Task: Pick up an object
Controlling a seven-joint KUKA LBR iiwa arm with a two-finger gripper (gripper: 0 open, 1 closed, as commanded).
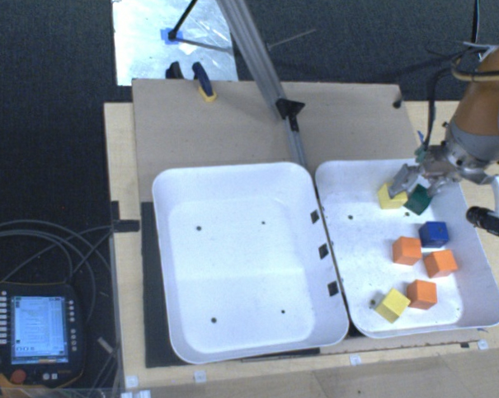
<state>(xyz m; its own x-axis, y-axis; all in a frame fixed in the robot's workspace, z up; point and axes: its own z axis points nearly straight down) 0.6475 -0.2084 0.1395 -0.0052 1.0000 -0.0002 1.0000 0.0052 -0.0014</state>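
Right white bin (477, 308) holds coloured blocks; tool (414, 183) above yellow block (391, 198), grip unclear.

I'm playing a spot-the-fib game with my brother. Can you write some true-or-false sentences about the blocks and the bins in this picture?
1. All the blocks lie in the right bin. True.
2. There are two blue blocks. False: just one blue block.
3. Three orange blocks sit in that bin. True.
4. The gripper is over the left bin. False: it is at the right bin's far end, by a yellow block and a green block.
5. A yellow block lies near the bin's front edge. True.
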